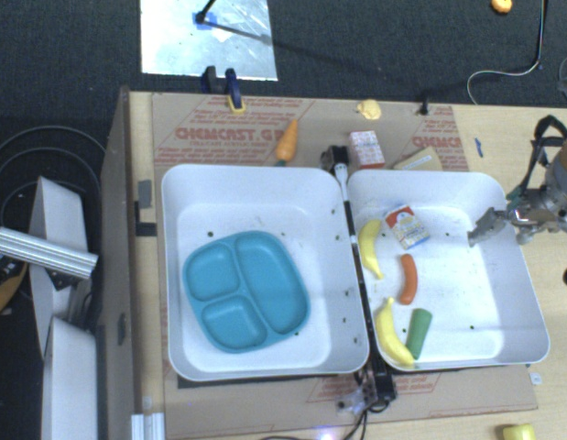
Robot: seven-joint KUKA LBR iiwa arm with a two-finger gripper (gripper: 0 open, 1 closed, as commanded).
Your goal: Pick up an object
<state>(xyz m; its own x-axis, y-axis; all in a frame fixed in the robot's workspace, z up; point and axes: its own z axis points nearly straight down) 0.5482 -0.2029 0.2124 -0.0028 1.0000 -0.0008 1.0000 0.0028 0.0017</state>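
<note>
— What's lying around in there?

— The left shallow white bin (173,246) holds a blue plastic divided tray (246,290). The right shallow white bin (517,324) has two yellow toy bananas, one (369,247) by its left wall and one (390,334) near the front, an orange toy sausage (408,279) between them, a green block (418,331) touching the front banana, and a small red and white carton (407,227). An orange toy carrot (287,142) lies on the cardboard behind.

— And the gripper (489,225)?

— It hangs over the right bin's right side, well apart from the carton. Nothing is between its fingers that I can see; open or clenched, I cannot tell.
</note>
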